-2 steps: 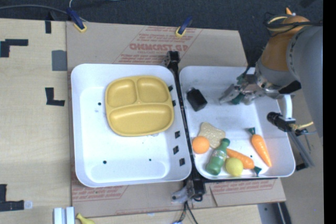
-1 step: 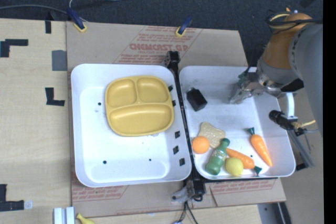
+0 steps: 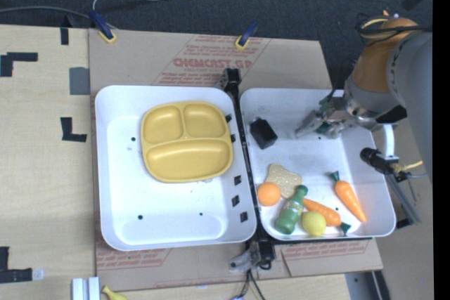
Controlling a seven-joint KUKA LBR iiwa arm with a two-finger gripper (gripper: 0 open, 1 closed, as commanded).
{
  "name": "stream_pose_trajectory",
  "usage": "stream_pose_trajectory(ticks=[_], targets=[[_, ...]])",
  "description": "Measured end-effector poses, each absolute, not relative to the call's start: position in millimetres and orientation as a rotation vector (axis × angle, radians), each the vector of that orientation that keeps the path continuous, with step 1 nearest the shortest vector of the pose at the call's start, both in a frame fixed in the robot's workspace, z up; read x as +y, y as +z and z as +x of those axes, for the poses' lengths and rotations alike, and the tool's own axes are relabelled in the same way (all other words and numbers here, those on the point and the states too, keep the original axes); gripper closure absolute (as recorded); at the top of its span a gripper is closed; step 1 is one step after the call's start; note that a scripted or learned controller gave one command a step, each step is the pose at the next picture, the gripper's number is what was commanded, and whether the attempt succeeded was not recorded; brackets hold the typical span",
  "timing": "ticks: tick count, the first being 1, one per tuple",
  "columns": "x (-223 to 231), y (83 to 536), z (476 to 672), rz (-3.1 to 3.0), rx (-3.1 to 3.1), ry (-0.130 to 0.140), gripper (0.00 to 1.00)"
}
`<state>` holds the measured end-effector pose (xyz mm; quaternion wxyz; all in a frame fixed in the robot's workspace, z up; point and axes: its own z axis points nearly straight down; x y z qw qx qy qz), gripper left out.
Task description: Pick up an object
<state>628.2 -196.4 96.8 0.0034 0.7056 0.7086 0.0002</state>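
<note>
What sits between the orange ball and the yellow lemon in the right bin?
In the camera view, a green bottle lies tilted between the orange ball and the lemon.

Black block near the right bin's left wall, tan bread slice, orange ball, green bottle, yellow lemon, two carrots along its front edge

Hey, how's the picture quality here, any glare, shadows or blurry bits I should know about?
In the camera view, lighting is even and soft; the white bins look bright without washing out, the yellow divided plate shows a mild sheen, shadows under the toys are faint, and the gripper looks slightly soft, its fingers hard to make out.
</note>
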Motion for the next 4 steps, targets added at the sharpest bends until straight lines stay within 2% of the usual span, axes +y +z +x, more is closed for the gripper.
stream_pose_trajectory(ticks=[1,2,3,4], targets=[[-161,87,612.9,2.217,2.219,0.0,0.0],[-140,86,532.4,2.22,2.219,0.001,0.0],[-173,87,598.3,2.215,2.219,0.005,0.0],[-222,88,557.0,2.217,2.221,0.007,0.0]])
